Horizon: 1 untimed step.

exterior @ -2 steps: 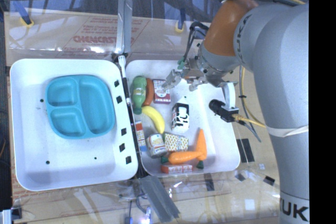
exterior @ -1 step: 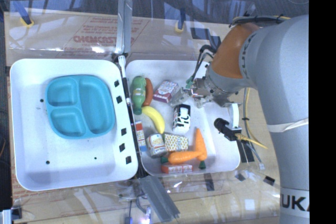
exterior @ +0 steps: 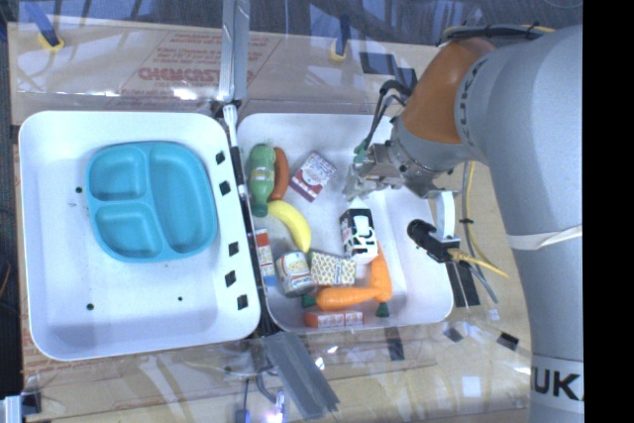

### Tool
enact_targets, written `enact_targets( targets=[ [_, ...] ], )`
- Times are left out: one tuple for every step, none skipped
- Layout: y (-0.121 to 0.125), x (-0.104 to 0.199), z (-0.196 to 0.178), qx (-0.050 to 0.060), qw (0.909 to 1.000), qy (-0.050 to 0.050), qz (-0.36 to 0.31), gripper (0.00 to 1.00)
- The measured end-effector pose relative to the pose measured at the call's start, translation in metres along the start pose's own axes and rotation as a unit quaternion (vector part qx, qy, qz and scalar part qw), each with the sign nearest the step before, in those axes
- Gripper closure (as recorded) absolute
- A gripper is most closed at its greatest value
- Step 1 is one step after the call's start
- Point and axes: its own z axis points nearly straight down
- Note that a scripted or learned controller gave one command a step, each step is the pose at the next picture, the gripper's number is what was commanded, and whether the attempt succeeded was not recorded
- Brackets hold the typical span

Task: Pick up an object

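Robot gripper (exterior: 365,169) hovers at the right bin's (exterior: 426,307) twelve o'clock; finger state unclear. Black-and-white carton (exterior: 359,232) (likely light, stiff) sits centrally; grasp its flat sides.

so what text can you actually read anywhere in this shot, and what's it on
"UK": white letters on the arm's base, cut off at the frame edge.
Red print on the sheet behind the bins: too blurred to read.
Labels on the small carton and can: too small to read.
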Motion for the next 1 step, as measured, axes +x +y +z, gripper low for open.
enact_targets(
  targets=[
    [0.0, 0.0001, 0.0, 0.0, 1.0, 0.0, 0.0, 0.0]
  ],
)
